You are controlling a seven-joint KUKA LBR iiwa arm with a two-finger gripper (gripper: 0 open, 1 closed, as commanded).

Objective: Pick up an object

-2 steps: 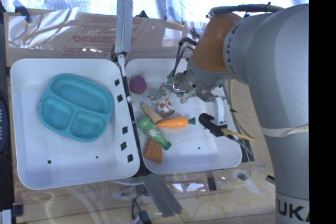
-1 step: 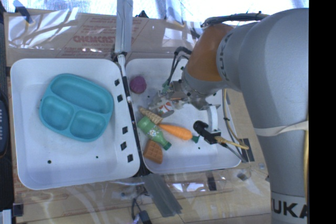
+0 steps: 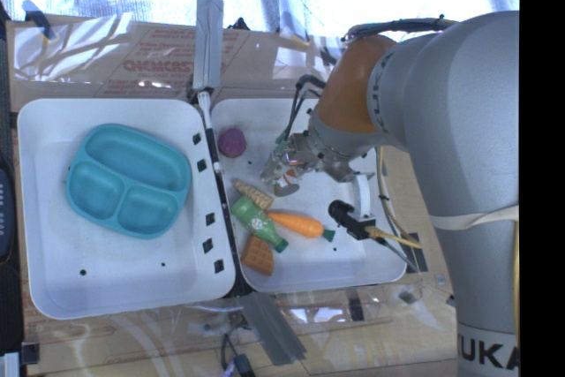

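My gripper (image 3: 284, 175) hangs over the middle of the right bin (image 3: 265, 115), its metal fingers pointing down-left. Just below it lie a tan corn-like piece (image 3: 252, 192), a green bottle (image 3: 257, 223), an orange carrot (image 3: 298, 225) and a brown waffle piece (image 3: 258, 255). A purple ball (image 3: 232, 141) rests at the bin's left side, up and left of the gripper. I see nothing clearly held between the fingers.
The left bin (image 3: 53, 269) holds a teal divided plate (image 3: 130, 180). A ridge with black clips (image 3: 210, 190) separates the two bins. Cardboard (image 3: 132, 57) lies behind them. The large grey arm (image 3: 441, 128) covers the right bin's right side.
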